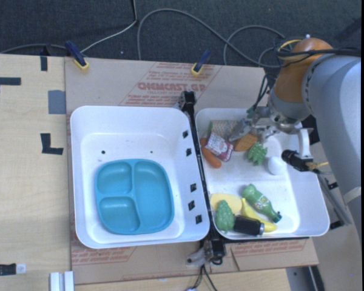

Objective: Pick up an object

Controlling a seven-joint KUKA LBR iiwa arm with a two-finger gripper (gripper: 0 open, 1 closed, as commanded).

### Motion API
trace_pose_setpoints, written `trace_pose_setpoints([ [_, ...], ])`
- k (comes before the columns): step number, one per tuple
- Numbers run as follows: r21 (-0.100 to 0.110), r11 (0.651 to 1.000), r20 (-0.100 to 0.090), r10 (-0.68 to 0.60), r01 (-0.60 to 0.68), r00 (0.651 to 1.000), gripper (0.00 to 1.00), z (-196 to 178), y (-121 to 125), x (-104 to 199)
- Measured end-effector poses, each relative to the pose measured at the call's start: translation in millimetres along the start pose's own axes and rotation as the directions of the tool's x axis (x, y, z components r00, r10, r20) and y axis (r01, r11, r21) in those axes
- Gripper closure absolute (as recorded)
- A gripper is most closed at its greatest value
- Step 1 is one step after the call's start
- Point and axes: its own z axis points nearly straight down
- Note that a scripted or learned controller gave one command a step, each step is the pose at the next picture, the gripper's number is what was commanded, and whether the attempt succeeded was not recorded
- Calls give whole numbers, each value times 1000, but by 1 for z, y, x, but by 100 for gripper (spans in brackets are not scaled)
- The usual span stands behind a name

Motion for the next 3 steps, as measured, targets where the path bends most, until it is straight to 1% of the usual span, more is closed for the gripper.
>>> trace_pose_setpoints([
  [1,1,1000,1,-1,1,1000,100,-9,0,0],
  [2,1,1000,-2,1,-1,1000,100,-36,9,24],
  [3,3,1000,-3,0,0,1000,100,-98,-40,87],
])
